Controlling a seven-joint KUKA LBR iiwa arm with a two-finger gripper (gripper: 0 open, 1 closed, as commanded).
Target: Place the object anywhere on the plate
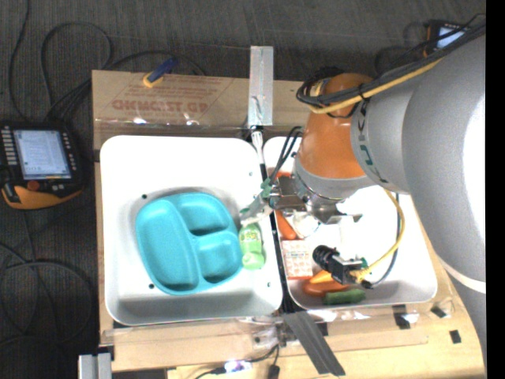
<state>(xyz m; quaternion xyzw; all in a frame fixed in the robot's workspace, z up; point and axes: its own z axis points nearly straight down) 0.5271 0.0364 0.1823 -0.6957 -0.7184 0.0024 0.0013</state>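
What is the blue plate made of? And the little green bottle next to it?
The blue plate looks like moulded plastic: one even turquoise colour, smooth rounded dividers, a soft sheen. The green bottle seems to be plastic too, pale and slightly see-through, with a printed label; it is too small to be sure. Both lie in the left white bin.
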